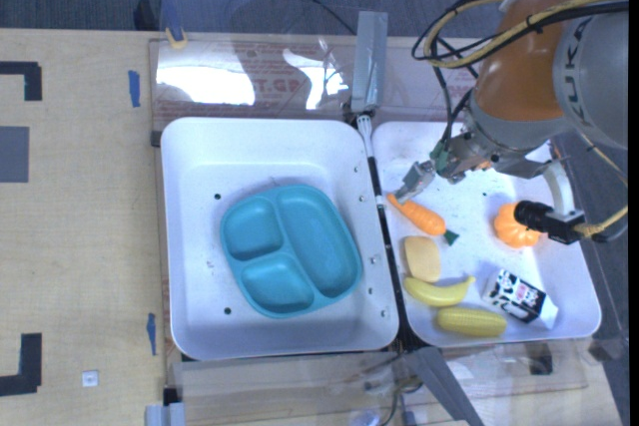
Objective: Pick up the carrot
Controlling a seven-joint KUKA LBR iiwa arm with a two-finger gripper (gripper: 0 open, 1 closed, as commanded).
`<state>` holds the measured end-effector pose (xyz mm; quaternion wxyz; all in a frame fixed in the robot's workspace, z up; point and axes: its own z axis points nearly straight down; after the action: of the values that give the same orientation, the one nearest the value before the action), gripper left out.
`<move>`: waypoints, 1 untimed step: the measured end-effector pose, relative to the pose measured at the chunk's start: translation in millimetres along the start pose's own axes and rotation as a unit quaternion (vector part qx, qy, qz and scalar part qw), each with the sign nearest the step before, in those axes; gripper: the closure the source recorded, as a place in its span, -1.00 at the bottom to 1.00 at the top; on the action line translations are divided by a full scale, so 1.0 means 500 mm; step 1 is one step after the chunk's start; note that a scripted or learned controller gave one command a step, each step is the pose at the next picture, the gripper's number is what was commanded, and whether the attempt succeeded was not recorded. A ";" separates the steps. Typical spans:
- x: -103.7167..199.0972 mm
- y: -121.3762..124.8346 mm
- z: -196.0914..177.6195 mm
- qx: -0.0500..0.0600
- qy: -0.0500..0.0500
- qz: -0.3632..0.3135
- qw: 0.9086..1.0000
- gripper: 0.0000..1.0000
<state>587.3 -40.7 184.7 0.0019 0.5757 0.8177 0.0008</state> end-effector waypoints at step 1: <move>0.024 -0.001 -0.001 0.002 0.002 -0.079 0.997 -1.00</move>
<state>582.7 -29.6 185.1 -0.0002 0.5096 0.8604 0.0002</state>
